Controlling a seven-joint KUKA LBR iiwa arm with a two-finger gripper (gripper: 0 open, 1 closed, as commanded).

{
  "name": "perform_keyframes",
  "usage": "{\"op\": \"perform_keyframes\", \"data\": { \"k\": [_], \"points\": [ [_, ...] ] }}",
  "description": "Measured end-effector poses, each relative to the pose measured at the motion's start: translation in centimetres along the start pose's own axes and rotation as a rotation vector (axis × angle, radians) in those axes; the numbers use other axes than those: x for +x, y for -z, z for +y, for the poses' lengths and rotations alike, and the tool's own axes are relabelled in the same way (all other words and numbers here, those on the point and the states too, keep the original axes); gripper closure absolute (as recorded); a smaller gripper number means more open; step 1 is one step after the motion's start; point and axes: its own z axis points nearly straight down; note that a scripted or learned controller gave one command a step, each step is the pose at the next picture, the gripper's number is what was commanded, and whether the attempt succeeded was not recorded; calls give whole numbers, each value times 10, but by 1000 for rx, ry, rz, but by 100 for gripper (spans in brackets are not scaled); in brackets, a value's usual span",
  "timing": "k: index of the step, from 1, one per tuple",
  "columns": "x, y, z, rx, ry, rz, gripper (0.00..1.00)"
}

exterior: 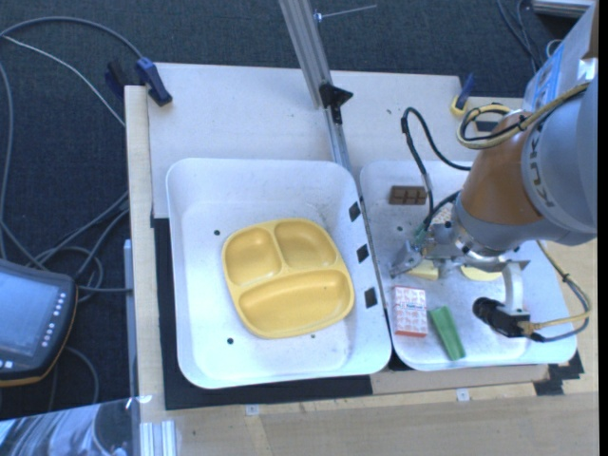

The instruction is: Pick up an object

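A pale yellow, soft-looking object [446, 272] lies in the right white bin [380, 193], right of the frame's centre, largely covered by the grey arm's wrist, so its shape is hard to make out. The two-finger gripper [425, 251] sits low over it; how it stands and whether it has hold of anything cannot be told. Just below lie a small red-and-white printed box [410, 311] and a green stick-shaped piece [446, 333]. A brown chocolate-like bar [408, 195] rests higher up. The left white bin [190, 255] holds a yellow three-compartment plastic tray [287, 277].
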Motion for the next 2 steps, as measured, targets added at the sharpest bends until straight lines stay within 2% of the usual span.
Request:
{"op": "perform_keyframes", "data": {
  "k": [1, 2],
  "points": [
    [0, 12, 1, -5, 0, 1, 100],
    [0, 75, 8, -13, 1, -3, 100]
  ]
}}
